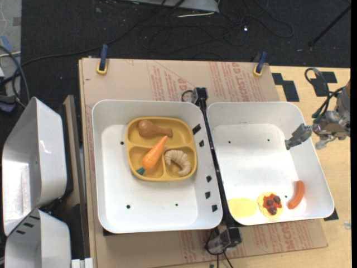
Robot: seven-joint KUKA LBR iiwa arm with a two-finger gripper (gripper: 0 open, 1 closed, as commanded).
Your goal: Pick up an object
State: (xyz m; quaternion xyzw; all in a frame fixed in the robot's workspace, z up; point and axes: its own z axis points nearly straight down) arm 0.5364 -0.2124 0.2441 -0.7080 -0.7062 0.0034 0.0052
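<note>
Left bin [111,149]: yellow tray [134,149] holding drumstick [154,129] at rear, carrot [154,154] in front-left section, shrimp [179,161] in front-right section. Right bin [251,116], just beside left bin: sausage [296,195] near front-right corner, small pizza [271,204] just left of sausage, yellow disc [242,207] further left along front wall. Gripper [312,134] over right bin's right rim, well behind sausage, fingers spread, nothing between them.
</note>
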